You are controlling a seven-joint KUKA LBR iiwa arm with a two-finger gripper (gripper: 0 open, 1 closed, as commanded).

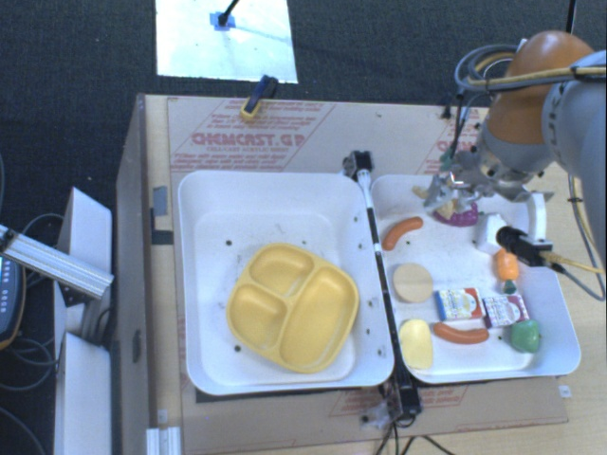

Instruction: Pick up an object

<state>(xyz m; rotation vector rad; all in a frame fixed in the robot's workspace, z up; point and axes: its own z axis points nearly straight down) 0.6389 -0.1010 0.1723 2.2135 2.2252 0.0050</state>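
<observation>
**Hidden or unclear.** The gripper point(453, 195) hangs over the far edge of the right bin point(436, 254). Its metal parts blur together, so it cannot be told whether it is spread or closed. A purple object point(461, 217) lies directly beneath it at that far edge and is partly covered. Its shape cannot be made out, and contact with the gripper cannot be confirmed. A white piece point(487, 230) just beside it has no clear outline.

**Left bin** point(218, 216). It holds 1 yellow plate point(292, 306) of smooth plastic with rounded corners and 3 compartments. The plate sits askew toward the near right corner.

**Right bin.**
- 1 orange-red sausage point(402, 231), glossy and curved, lies near the far left corner.
- 1 flat tan disc point(413, 282) lies by the left edge.
- 1 pale yellow rounded piece point(415, 342) lies in the near left corner.
- A second sausage point(462, 333) lies along the near edge.
- 2 small printed cartons point(457, 303) point(503, 309) lie side by side just behind the second sausage.
- 1 green lumpy item point(524, 334) sits in the near right corner.
- 1 small orange item point(507, 265) lies by the right edge.
</observation>
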